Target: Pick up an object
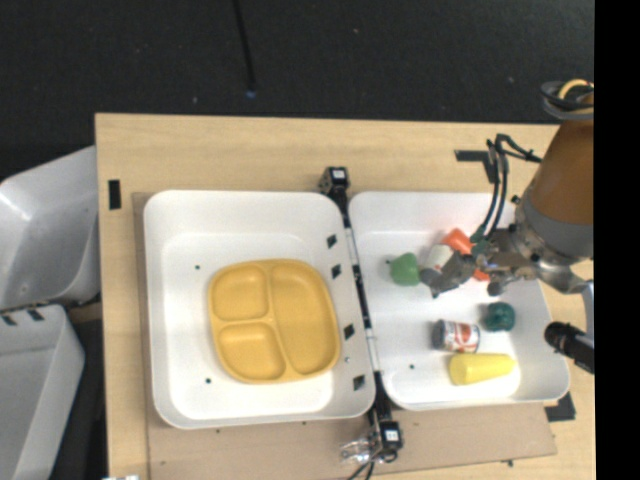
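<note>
Two white bins sit side by side on my bench, and pretty much all the loose stuff is in the right bin (400,218), which is where I'm working. The left bin (170,388) just has a yellow divided plate (272,320) lying flat in the middle, three compartments, nothing in them that I can see. Looks like the drop-off side, going by the layout.

From the overhead camera, my arm comes in from the right, orange band up top, and my gripper (452,273) is low over the upper middle of the right bin. Honestly can't tell what it's doing from this angle. It's a dark tangle with something orange and white right beside it, and I can't say it has hold of anything.

Candidates for the pick: a green rounded object (404,269) just left of the gripper, close to the divider. A small can with a red and white label (459,336) is lying on its side below. A yellow cone-ish piece (482,369) is near the front wall, and a dark teal ball-like thing (498,316) sits off to the right.

My guess is I'm going for the green one or that orange bit, since they're nearest. Nothing's lifted yet as far as I can see.
</note>
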`<act>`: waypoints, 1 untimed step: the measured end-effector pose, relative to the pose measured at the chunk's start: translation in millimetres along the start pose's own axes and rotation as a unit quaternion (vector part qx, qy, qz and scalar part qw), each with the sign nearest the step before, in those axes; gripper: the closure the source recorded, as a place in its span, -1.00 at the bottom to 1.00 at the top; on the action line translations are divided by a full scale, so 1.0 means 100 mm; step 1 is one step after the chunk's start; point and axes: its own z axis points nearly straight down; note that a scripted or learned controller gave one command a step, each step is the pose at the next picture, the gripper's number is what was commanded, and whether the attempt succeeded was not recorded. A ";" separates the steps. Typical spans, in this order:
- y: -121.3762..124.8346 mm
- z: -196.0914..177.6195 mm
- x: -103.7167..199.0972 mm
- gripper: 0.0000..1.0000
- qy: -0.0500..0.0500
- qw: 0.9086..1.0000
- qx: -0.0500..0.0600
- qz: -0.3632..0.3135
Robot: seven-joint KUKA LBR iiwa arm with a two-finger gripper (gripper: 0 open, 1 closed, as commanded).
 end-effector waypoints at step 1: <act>0.02 -0.05 0.00 -1.00 -0.001 1.000 -0.006 -0.001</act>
